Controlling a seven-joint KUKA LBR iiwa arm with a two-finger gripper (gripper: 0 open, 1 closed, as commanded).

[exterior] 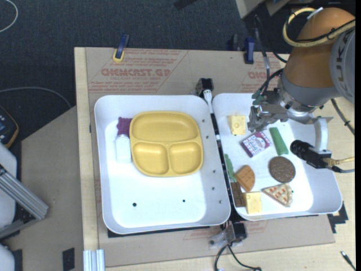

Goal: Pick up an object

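Gripper [260,119] low over the right bin [324,199], near its far edge; whether the fingers are open or closed cannot be told, nothing visibly held. Just below it, a purple packet [255,144], beside a green stick [277,140]. Toward the far-left corner of that bin, a yellow cheese cube [238,125]. Along the near half: a round brown cookie [281,169], a cracker [245,177], a second yellow cube [253,202] and a pizza slice [279,195] close to the near rim. In the left bin [158,210], a yellow divided tray [166,141] against the far edge, with a purple item [123,125] and a white bottle [122,149] squeezed between tray and left wall; near half open, with two dark specks.
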